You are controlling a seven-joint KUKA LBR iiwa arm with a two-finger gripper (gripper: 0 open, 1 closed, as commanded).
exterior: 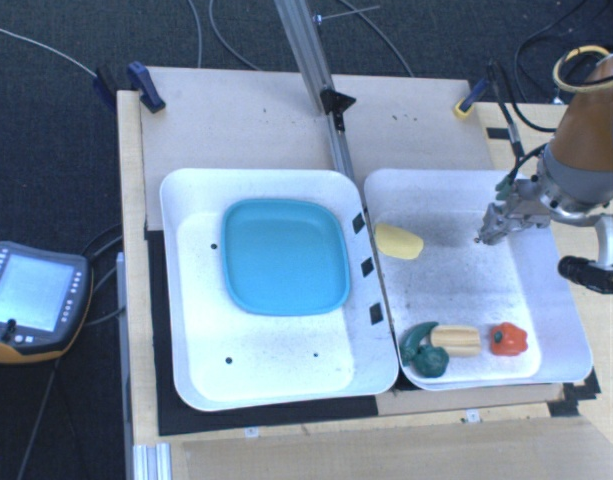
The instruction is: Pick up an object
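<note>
Yellow piece [398, 241] lies upper left in right bin [556, 298], apart from gripper [488, 234] at mid-right. Jaw state: cannot tell. Green item [424, 349], tan block [456, 340], red item [507, 339] line bottom edge. Blue plate [286, 256] in left bin [186, 268].

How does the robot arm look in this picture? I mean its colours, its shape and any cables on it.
The arm has a rounded orange band above a grey, ring-shaped wrist. Below the wrist sits a small grey metal gripper of angular shape. Black cables run along the arm's left side toward the gripper. A black part juts out under the wrist.
</note>
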